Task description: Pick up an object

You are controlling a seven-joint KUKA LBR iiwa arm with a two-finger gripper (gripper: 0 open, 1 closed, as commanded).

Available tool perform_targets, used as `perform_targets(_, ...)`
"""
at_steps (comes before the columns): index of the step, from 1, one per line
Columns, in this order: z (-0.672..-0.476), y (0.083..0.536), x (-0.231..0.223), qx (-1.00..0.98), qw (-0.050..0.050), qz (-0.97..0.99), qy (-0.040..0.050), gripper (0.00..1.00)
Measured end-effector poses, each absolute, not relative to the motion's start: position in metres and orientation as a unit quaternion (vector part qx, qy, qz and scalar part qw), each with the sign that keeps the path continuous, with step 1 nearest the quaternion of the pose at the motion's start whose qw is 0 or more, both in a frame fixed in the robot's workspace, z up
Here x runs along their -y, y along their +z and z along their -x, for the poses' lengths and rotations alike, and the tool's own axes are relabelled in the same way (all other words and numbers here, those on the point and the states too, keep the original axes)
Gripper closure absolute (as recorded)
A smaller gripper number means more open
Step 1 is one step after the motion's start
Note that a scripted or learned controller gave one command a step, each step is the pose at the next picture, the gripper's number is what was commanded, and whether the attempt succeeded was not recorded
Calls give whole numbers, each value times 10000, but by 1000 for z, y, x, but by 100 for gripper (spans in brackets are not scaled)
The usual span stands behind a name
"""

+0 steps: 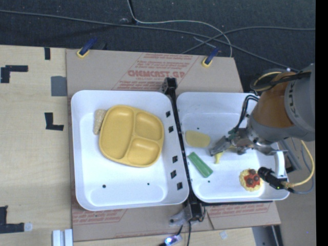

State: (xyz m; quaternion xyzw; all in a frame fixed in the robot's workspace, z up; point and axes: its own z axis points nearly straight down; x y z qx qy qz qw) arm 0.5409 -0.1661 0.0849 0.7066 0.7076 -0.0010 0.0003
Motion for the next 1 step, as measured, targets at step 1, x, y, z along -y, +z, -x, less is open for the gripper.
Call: perform_targets(1, -542, 98, 166, -7079, 12, -7063, -2, 100)
